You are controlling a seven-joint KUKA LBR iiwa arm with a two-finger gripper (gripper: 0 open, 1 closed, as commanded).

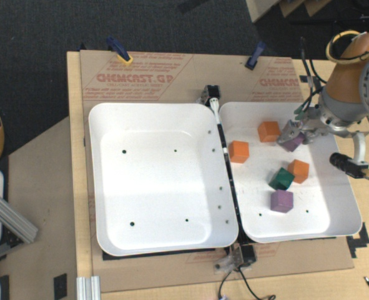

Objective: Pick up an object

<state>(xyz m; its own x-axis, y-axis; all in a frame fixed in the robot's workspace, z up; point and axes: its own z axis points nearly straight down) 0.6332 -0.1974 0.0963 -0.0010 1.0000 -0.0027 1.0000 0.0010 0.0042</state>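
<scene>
The right bin (340, 220) holds several small blocks. My gripper (292, 136) reaches in from the right at a slant, over the bin's upper right part. It is shut on a small purple block (291, 144), which shows at the fingertips, partly covered by them. Just left of it lies an orange cube (268, 131). Another orange cube (238, 151) sits near the bin's left wall. Lower down are a third orange cube (300, 170), a green block (282, 179) touching it, and a second purple block (281, 200).
The left bin (103, 186) stands beside the right one, with a black divider strip (226, 167) between them. Both rest on a cardboard sheet (172, 74) held by blue clamps (119, 50). A cable and black fitting (349, 163) hang off the arm at the right bin's edge.
</scene>
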